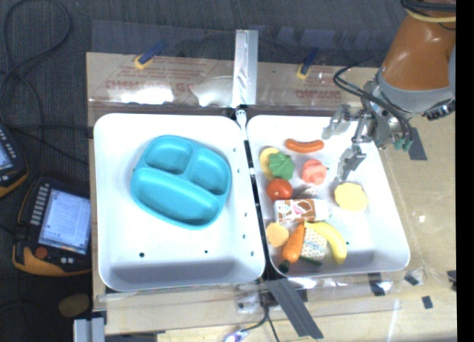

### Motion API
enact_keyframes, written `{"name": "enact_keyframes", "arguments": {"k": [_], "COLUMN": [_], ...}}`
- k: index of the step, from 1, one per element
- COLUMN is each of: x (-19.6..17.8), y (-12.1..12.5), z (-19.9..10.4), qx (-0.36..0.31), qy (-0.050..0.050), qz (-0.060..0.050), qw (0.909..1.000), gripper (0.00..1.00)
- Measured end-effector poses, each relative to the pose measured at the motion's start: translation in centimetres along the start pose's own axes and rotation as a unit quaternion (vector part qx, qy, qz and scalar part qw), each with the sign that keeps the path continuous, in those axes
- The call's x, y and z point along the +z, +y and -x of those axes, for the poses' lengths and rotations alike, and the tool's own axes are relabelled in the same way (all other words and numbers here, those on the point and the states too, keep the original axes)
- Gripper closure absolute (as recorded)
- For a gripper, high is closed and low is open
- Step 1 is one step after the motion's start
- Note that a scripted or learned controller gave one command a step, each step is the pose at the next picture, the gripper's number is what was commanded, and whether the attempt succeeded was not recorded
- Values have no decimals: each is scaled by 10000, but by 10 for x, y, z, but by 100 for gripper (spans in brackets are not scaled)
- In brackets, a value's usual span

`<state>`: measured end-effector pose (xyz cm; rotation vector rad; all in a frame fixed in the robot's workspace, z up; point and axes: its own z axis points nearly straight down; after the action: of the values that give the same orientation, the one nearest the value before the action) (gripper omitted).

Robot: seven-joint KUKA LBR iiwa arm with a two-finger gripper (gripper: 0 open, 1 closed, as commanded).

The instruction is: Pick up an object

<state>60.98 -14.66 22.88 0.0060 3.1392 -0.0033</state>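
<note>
The right white bin (392, 215) holds several toy foods: a red sausage (304, 144), a pink piece (314, 171), a yellow round piece (351, 197), a green leafy piece (279, 164), a tomato (279, 188), a small printed box (300, 209), a banana (332, 238) and a carrot (294, 243). My gripper (343, 148) hangs over the bin's upper right part, between the sausage and the yellow round piece. Its fingers stand spread apart and open, with nothing between them. The lower fingertip (346, 169) is just above the yellow round piece.
The left white bin (111, 244) holds a blue divided plate (181, 179). The arm, with its orange band (422, 52), comes in from the upper right. Cables and a handheld pendant (52, 222) lie left of the bench.
</note>
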Motion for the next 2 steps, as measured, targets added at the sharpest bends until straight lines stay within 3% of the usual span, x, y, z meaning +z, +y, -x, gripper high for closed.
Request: {"name": "enact_keyframes", "arguments": {"k": [1, 2], "x": [126, 131], "y": [-7, -48], "z": [7, -24], "qx": [667, 564], "qy": [-90, -116], "qz": [-6, -9], "qw": [9977, 9983], "gripper": [0, 0]}}
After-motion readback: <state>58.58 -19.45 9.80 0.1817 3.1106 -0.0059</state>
